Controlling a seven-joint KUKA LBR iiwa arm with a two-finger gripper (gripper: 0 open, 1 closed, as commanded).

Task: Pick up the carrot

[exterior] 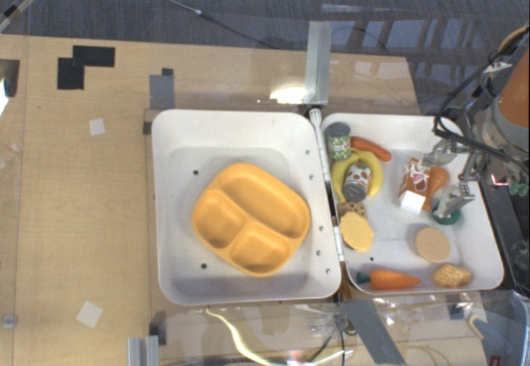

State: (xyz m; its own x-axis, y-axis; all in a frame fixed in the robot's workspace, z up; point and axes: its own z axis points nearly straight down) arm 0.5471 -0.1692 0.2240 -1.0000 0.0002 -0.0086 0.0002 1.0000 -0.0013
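Observation:
The carrot (394, 279), orange with a small green top, lies on its side along the front wall of the right bin (489, 273). My gripper (453, 184) hangs over the right side of that bin, well behind and to the right of the carrot. It hovers next to a small carton (414, 180) and an orange piece (436, 180), with a green round item (447, 216) just under it. Nothing can be made out in its grasp.
The right bin also holds a red-orange pepper (370, 148), a can (338, 141), a banana (373, 178), a yellow disc (357, 232), a tan round cookie (432, 244) and a cracker (451, 276). A yellow divided plate (251, 217) sits in the left bin (174, 190).

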